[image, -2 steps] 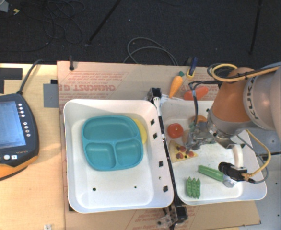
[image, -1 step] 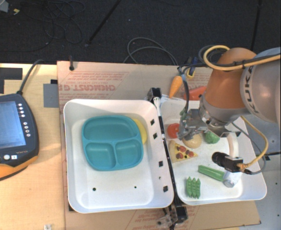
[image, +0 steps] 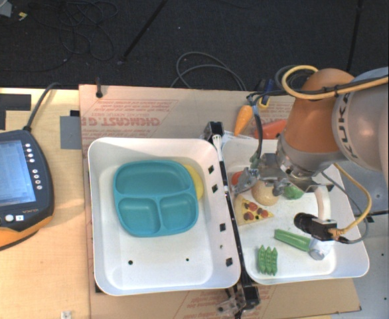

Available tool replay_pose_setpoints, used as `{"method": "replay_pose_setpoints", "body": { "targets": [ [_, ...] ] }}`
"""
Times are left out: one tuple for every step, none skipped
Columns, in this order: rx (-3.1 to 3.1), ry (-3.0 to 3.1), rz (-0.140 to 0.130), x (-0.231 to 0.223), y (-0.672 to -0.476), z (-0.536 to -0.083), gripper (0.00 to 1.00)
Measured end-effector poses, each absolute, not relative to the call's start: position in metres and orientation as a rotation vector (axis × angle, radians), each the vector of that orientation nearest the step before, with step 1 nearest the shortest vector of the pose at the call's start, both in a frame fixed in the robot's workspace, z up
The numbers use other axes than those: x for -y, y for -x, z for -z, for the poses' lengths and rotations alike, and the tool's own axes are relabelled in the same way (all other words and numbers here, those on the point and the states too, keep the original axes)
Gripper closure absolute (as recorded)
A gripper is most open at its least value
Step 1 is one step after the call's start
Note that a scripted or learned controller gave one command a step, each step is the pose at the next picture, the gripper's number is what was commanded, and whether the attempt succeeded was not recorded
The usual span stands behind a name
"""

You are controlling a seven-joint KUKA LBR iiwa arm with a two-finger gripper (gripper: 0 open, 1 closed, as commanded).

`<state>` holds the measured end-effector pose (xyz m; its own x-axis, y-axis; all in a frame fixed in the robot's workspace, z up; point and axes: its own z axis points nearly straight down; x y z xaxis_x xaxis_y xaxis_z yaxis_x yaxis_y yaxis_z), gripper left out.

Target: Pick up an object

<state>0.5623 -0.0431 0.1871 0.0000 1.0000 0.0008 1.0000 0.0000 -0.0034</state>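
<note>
We saw the gripper [image: 269,186] low in the right white bin [image: 354,261]. A pale round toy [image: 264,193] lay directly beneath it, at centre right of the frame. We could not tell how the jaws stood.

The arm [image: 364,121] reads "KU"; the cardboard's [image: 125,121] red print is illegible.

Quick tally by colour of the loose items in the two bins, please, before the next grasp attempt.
Teal: 1, divided plate
Yellow: 1, item under the plate
Green: 3, pea pods, green stick, green piece
Tan: 2, pizza slice, round item
Total: 7
</note>
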Motion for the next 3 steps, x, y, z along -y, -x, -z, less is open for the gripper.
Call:
{"method": "replay_pose_setpoints", "body": {
  "targets": [
    [2.218, 2.226, -0.004, 0.116, -0.608, -0.086, 0.00],
    [2.213, 2.224, -0.005, 0.114, -0.606, -0.100, 1.00],
    [2.222, 2.218, 0.000, 0.077, -0.576, -0.191, 1.00]
  ]
}}
